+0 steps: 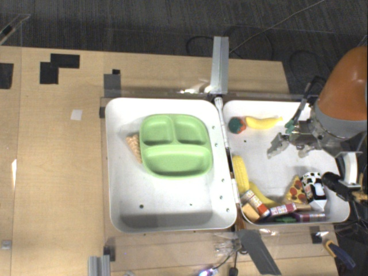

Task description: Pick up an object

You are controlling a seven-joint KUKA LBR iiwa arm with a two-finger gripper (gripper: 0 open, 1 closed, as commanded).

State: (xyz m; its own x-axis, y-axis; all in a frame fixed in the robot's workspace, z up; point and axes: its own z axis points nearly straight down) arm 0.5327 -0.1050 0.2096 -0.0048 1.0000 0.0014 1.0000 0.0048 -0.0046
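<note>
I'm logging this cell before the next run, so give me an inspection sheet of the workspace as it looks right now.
Surface: wooden bench bearing two white bins side by side, left bin and right bin.
Job's things: in the right bin, banana and a green-and-red item by the far wall; corn cob, pizza slice and a black-and-white toy among small items along the near wall.
Clutter: green divided plate in the left bin, over a tan item.
Grippers: gripper above the right bin, nothing between its fingers.
Cables: thin cable on the dark floor.
Surroundings: dark carpet beyond the bench.
</note>
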